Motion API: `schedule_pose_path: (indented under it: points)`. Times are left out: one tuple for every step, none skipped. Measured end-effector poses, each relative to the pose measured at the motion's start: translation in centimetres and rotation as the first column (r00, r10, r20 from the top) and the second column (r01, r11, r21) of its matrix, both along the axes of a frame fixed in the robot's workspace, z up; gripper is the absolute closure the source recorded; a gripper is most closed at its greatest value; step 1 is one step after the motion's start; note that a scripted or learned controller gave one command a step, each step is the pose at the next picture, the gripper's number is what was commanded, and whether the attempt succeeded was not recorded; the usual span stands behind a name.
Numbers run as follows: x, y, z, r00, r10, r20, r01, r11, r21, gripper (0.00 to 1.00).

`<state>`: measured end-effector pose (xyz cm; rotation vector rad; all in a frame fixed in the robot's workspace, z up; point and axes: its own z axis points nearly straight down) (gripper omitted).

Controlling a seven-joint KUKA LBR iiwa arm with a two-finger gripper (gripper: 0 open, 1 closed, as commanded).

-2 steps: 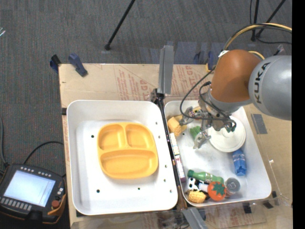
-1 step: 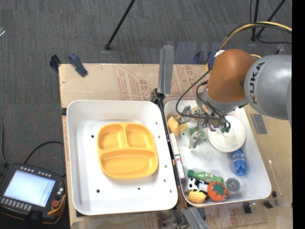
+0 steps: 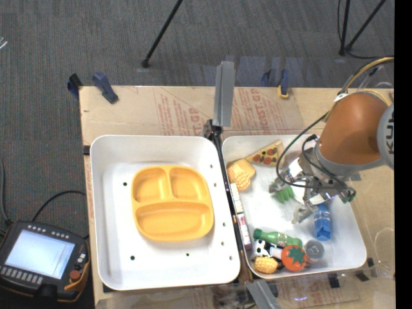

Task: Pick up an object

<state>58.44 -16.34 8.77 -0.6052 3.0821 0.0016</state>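
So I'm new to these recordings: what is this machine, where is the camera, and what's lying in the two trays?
One fixed camera looks down at a slant on a bench. The grey and orange robot arm reaches in from the right; its gripper hangs over the right bin. That bin holds toy food: a pizza slice, a corn cob, something green, a blue bottle, a green bottle and a tomato. The left bin holds a yellow divided plate. I cannot tell whether anything is held.
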Motion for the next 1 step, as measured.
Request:
schedule_pose_path:
  points:
    - [2.97, -3.36, 0.05, 1.000, -0.030, 0.003, 0.030, 1.000, 0.002, 0.00]
